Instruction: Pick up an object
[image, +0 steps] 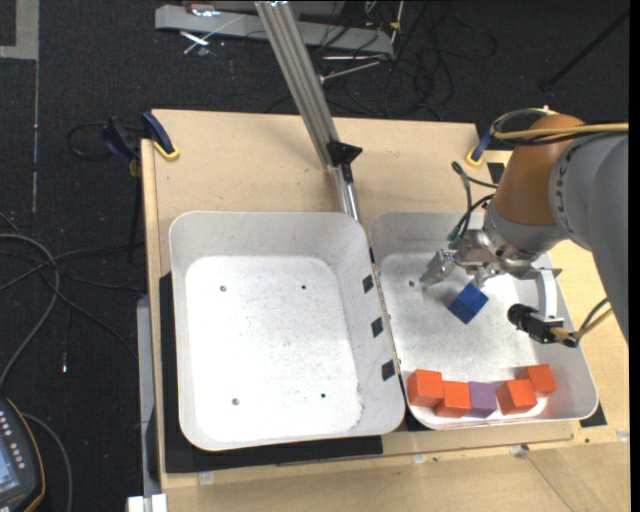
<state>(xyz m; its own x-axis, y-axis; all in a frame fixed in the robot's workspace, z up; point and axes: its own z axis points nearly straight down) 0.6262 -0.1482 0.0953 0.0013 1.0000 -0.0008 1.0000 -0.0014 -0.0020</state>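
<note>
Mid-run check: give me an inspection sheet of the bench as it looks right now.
Surface: wooden bench bearing left bin and right bin.
Job's things: blue block in right bin, just below the tool; orange blocks and a purple block along its near wall.
Clutter: nothing seen.
Grippers: tool over right bin; grasp unclear.
Cables: black cables on floor at left.
Surroundings: metal pole; blue-yellow clamps at bench corners.

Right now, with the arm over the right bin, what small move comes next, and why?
Probably a short straight lift. The blue block sits tilted just under the gripper, apart from the orange and purple blocks along the right bin's near wall. Whether it is gripped is unclear; a small rise would show that.
</note>
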